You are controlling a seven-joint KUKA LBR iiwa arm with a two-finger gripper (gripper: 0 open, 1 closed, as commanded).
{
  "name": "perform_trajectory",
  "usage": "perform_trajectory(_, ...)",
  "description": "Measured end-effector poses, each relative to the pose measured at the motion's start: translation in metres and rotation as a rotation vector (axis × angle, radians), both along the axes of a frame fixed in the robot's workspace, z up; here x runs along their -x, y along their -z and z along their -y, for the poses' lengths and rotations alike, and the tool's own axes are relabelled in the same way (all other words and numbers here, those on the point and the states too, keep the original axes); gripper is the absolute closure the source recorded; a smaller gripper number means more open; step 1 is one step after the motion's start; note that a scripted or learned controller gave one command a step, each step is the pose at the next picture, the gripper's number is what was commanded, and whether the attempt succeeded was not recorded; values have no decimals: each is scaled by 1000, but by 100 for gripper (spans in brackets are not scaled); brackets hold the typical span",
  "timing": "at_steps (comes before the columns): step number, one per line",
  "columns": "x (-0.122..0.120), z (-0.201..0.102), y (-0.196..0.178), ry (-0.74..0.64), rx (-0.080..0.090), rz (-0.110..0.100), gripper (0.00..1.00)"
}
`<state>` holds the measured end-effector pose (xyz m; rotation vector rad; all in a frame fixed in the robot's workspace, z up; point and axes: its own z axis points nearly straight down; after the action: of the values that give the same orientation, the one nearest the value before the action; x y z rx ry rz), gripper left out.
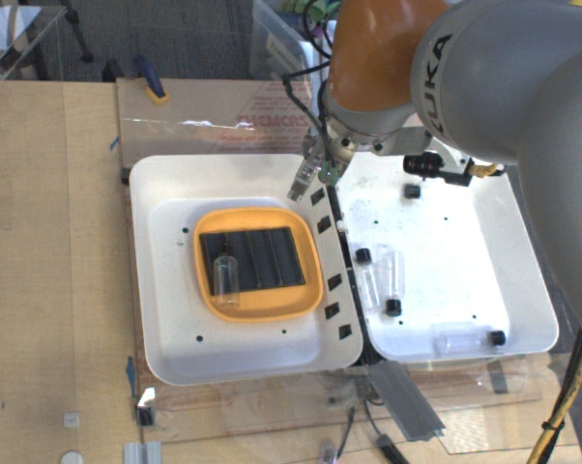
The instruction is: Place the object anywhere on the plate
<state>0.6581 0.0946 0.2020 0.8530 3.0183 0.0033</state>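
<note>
- Over the divide between the two bins, near their far edge, the gripper hangs below the orange wrist; whether it is released or clenched cannot be told.
- Left bin holds an orange plate with a dark ribbed centre.
- A clear vial lies on the plate's left side, apart from the gripper.
- Right bin holds three more clear vials with black caps.
</note>
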Motion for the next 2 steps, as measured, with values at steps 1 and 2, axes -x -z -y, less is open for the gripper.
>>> perform_trajectory(1,0,-4,-77,-53,0,1,100)
perform_trajectory(2,7,24,-203,-332,2,4,100)
